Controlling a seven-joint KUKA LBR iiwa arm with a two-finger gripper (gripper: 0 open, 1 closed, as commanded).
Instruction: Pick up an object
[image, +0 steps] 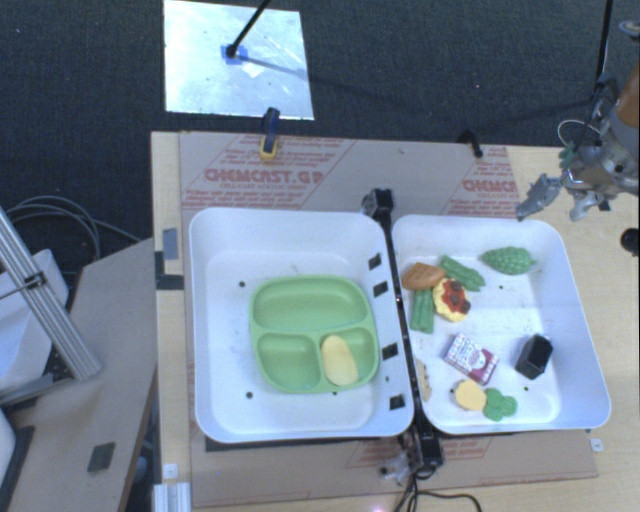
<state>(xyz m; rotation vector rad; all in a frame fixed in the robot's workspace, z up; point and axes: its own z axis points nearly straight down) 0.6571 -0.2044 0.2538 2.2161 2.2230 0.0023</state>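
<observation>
- My pincer (562, 193) hangs above the right bin's (578, 330) upper right corner, fingers spread, gripping nothing.
- I see toys in the right bin: green leafy piece (508, 260), black block (534, 356), red-white carton (470, 358).
- Left bin (225, 300) holds a green tray (300, 315) with a yellow piece (340, 360).

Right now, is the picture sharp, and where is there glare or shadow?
Camera view: mostly sharp and evenly lit; the pincer at the upper right is slightly blurred; the metal sheet at the top gives pale glare; the black block casts only a soft shadow.
</observation>
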